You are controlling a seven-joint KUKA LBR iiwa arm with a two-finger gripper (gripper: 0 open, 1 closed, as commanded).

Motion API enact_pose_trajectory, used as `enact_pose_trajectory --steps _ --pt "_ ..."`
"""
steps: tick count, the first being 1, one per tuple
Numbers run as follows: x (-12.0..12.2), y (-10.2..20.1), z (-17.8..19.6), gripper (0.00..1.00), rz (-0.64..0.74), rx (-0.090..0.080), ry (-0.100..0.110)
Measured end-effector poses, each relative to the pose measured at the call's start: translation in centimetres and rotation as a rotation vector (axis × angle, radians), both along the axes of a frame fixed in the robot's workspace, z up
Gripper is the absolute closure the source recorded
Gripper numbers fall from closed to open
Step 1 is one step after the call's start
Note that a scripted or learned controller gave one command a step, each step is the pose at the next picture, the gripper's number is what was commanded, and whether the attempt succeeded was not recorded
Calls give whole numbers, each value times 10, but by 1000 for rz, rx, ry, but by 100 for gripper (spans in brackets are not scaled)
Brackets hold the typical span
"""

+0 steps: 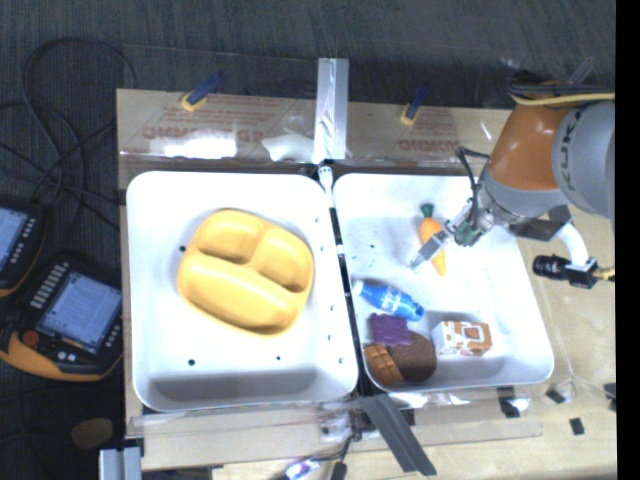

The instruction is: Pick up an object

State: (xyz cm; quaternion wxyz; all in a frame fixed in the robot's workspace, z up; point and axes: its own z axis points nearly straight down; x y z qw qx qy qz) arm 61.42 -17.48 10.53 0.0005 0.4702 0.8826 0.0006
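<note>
My gripper (432, 252) hangs low over the upper middle of the right bin (520, 298), at the end of the grey arm with its orange band (525, 153). It sits right on top of a small orange carrot (431, 229) with a green tip and covers part of it. Whether the carrot is held I cannot make out. Lower in the same bin lie a blue bottle (388, 299), a purple piece (390, 329), a brown lump (400, 361) and a small white and orange carton (462, 338).
The left bin (160, 268) holds one big yellow bread-shaped object (245, 268). A metal divider post (331, 108) stands behind the seam between the bins. Handheld control units (60, 313) and cables lie on the floor to the left.
</note>
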Motion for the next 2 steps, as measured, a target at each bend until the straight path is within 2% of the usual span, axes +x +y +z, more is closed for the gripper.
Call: enact_pose_trajectory --steps 1,2 --pt "25 7 -17 0 -479 -3 -4" --pt "26 6 -6 100 -477 -7 -8"
